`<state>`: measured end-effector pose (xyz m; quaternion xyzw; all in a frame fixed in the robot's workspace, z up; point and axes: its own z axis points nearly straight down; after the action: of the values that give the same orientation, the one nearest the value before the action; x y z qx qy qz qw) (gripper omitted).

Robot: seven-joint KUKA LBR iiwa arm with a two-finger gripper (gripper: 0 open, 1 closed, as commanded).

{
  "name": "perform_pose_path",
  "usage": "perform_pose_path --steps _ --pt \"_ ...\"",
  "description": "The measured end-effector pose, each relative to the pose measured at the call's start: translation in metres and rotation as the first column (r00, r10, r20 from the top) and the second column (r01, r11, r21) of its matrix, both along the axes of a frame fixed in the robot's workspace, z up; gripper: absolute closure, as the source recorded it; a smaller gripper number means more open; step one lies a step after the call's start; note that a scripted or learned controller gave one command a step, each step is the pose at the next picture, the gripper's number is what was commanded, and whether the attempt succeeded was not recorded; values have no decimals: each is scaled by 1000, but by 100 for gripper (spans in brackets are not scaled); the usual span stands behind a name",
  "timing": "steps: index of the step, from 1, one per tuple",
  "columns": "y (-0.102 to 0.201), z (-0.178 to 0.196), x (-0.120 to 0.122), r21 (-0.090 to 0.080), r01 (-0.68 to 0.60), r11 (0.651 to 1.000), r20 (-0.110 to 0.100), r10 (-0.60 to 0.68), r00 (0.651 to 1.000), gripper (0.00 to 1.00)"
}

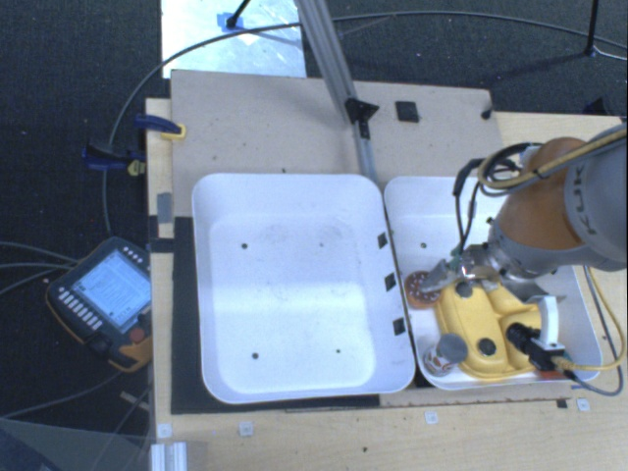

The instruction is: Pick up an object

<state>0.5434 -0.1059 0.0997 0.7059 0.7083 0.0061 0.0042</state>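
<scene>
In the right bin [422,214] on your worktop [294,116], the end effector [459,275] sits low over the objects; you cannot tell how it stands or whether it grips anything. Just beside it lies a yellow toy [486,327], with a small round brownish piece [420,287] at its left. The left bin [211,263] adjoins.

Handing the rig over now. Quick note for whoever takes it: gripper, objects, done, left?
Gripper: low inside the right bin, at the top of the yellow object; finger state not readable from this view.
Objects: yellow object lies in the right bin's lower half; a small brown round piece sits beside it, to its left in the view.
Done: arm is down in the bin.
Left: no grasp confirmed, nothing lifted. Left bin holds none of these.
</scene>
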Motion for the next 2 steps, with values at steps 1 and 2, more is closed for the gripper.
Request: perform_pose_path --steps 1,2 --pt "1 10 2 0 -2 1000 6 2 1000 100" --pt "-1 57 -4 -4 -1 1000 -10 1 1000 100"
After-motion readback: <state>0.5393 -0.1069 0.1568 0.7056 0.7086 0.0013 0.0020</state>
